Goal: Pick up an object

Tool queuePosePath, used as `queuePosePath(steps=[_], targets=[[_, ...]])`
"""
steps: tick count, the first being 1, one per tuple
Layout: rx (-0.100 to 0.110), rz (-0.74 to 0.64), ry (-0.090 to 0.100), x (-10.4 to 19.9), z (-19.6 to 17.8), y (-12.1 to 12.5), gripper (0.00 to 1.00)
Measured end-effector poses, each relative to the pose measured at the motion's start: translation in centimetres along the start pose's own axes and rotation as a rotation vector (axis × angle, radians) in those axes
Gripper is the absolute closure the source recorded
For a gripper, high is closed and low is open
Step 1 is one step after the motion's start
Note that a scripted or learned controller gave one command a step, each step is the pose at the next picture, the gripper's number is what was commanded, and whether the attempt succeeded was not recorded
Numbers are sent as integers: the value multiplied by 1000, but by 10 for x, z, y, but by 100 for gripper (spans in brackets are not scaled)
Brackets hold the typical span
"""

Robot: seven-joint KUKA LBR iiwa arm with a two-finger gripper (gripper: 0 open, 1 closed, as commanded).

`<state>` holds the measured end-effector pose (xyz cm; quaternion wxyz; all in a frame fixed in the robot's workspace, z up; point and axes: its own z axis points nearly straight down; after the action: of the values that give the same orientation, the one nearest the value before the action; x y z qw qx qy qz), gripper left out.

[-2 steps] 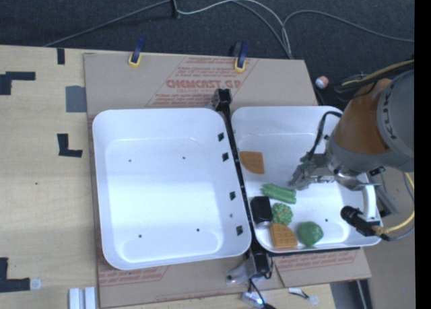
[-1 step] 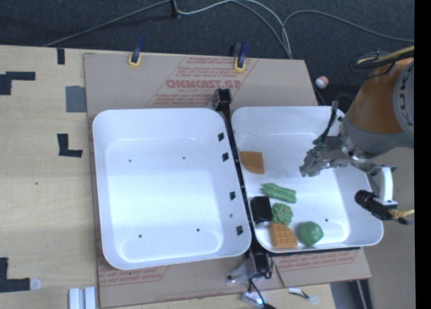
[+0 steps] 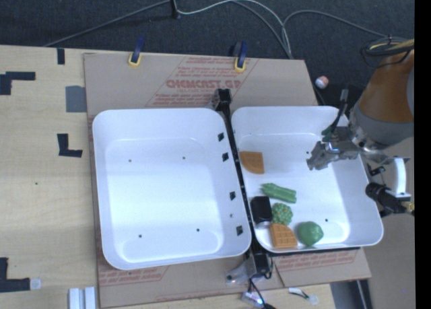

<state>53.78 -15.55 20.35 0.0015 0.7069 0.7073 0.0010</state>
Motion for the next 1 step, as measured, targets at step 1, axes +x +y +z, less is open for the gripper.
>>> queuePosePath(steps=[1], targets=[[-1,1,0,-6,-57,-6,100]])
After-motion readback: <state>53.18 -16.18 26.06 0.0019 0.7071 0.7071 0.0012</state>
